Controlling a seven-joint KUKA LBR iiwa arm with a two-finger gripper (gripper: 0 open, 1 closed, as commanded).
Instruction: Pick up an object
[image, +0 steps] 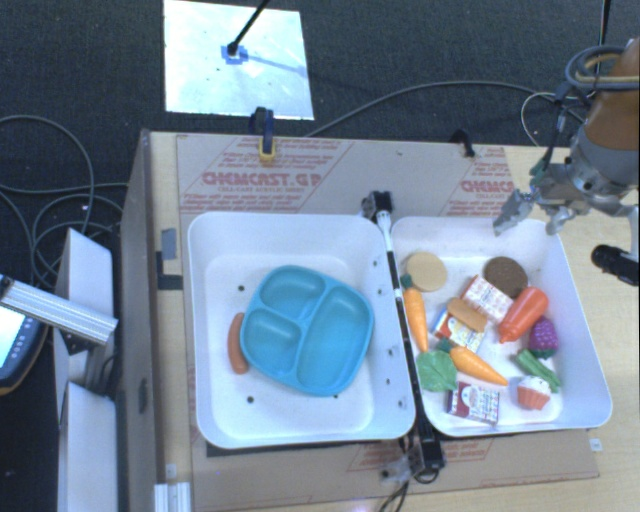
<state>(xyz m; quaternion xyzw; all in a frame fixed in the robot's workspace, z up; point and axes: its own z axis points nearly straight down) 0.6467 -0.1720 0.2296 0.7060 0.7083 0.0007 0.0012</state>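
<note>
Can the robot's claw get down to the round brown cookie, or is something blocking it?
Probably yes. The gripper hangs open above the right bin's back edge, and the brown cookie lies close below it, with nothing on top.

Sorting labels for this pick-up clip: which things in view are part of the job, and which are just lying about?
Job:
hand, open, above the right bin's far rim
right bin
toys in it: carrot, grapes, cookie

Lying about:
left bin
blue tray
sausage
cables
</note>
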